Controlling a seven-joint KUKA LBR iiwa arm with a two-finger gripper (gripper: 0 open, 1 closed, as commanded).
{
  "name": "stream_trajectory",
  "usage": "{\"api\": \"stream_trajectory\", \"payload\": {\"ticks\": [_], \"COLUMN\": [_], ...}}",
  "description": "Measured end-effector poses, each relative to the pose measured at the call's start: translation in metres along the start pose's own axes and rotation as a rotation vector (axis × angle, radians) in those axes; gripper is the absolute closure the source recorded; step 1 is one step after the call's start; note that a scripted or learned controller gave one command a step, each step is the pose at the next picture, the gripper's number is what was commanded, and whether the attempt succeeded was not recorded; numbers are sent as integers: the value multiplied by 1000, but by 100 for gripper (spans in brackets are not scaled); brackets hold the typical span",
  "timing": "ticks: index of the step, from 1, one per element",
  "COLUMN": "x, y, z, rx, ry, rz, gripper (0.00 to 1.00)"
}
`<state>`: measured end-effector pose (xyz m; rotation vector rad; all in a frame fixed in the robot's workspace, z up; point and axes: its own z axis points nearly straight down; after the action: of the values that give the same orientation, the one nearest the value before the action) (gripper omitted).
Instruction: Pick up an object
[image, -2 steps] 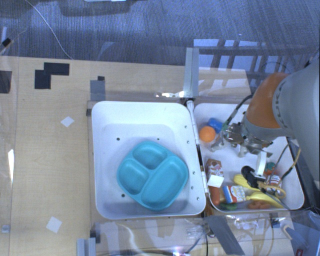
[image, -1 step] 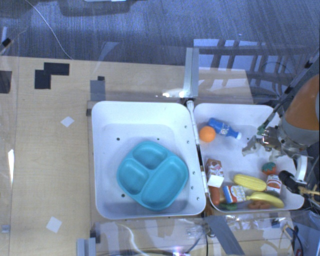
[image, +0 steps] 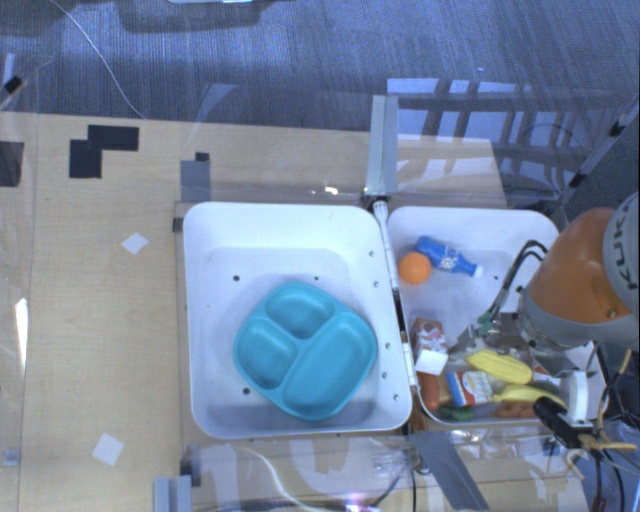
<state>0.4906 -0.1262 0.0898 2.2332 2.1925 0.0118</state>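
Observation:
The right bin (image: 480, 225) holds several small things. An orange ball (image: 415, 268) lies next to a blue bottle (image: 447, 256) near its back. A brown packet (image: 430, 335) with a white label lies at the left wall. At the front sit a yellow corn cob (image: 500, 366), a yellow banana (image: 525, 395) and a red item (image: 430, 390). My gripper (image: 488, 338) hangs low over the front of this bin, just above the corn cob, under the grey wrist and orange band (image: 580, 270). The arm hides the bin's right side.
The left bin (image: 270, 225) carries a blue divided plate (image: 305, 350) at its middle front. A metal post (image: 380, 150) stands behind the wall between the bins. Cables (image: 590, 430) hang at the front right. Black tape marks (image: 100, 148) lie on the wooden bench.

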Motion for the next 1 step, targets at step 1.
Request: {"api": "stream_trajectory", "payload": {"ticks": [1], "x": [-3], "y": [1], "z": [-45], "rx": [9], "ry": [2], "rz": [105], "gripper": [0]}}
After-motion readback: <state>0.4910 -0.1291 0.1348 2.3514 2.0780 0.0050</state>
